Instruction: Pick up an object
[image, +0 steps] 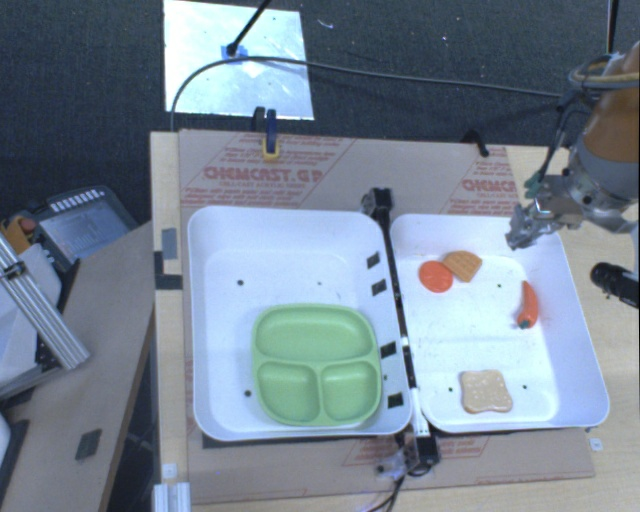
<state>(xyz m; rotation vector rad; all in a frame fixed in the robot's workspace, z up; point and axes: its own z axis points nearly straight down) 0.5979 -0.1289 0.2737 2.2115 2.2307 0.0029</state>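
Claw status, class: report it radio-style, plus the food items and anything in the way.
Claw over right bin's far rim, holding nothing seen. Carrot, red slice, cracker, toast lie loose. Path clear.

Green tray (316, 363): smooth glossy plastic. White bins (290, 245): matt plastic. Sheet (238, 60) beyond bins: shiny metal. Board (330, 165) beneath bins: printed cardboard.

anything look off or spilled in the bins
Nothing stands out. The green divided plate sits flat in the left bin. In the right bin, the red disc, cracker, carrot and toast lie loose, intact.
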